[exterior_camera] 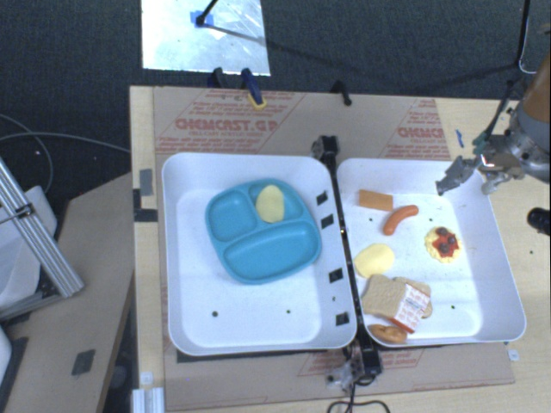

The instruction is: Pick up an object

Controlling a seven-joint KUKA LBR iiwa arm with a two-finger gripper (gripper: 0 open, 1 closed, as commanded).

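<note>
We list, left to right: the left bin (pixel 185 317) holds a blue divided plate (pixel 263 231) with a yellow piece (pixel 270 202) in its 1 o'clock compartment. The right bin (pixel 499 291) holds an orange block (pixel 375 200), sausage (pixel 400 219), yellow lump (pixel 374 259), sandwich (pixel 394 300) and small pizza (pixel 442 243). At that bin's 1 o'clock corner the gripper (pixel 469 177) hovers, fingers spread wide, holding nothing.

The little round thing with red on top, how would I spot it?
Look in the right white bin, toward its right side, past the sausage. The small yellow disc there is the only piece with a red topping; the yellow lump nearby is plain.
</note>
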